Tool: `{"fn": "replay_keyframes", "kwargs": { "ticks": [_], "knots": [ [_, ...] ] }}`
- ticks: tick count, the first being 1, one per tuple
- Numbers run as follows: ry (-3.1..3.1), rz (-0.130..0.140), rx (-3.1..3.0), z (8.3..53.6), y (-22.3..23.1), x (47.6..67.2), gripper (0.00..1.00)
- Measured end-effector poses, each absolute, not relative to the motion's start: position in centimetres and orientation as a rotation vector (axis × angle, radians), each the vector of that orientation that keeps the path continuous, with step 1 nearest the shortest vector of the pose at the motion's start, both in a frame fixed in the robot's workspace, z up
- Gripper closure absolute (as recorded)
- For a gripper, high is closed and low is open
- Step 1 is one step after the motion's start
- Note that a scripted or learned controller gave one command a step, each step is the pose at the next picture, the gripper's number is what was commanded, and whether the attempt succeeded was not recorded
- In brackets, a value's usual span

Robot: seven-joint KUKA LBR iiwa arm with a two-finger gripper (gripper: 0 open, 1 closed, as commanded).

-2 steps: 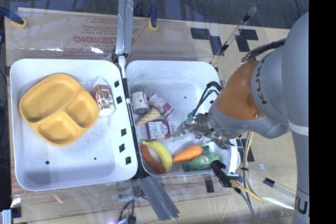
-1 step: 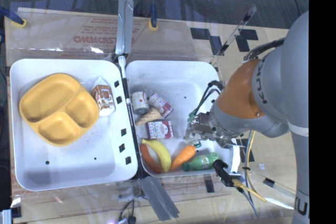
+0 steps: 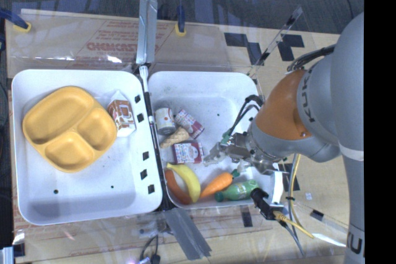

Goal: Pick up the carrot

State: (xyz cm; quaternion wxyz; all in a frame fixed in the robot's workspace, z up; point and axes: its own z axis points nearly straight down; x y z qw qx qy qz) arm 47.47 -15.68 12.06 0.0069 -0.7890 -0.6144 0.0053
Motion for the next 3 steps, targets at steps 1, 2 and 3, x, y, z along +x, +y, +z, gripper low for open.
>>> {"fn": "replay_keyframes", "kwargs": {
  "ticks": [1,2,3],
  "knots": [
    [-1.923,0.024,-2.46,12.6,-15.7,47.4,1.0],
    [-1.924,0.024,-2.46,12.6,-15.7,47.4,0.0],
    [-1.793,0.008,-2.569,8.8,-16.3,47.6,0.0]
  ]
}}
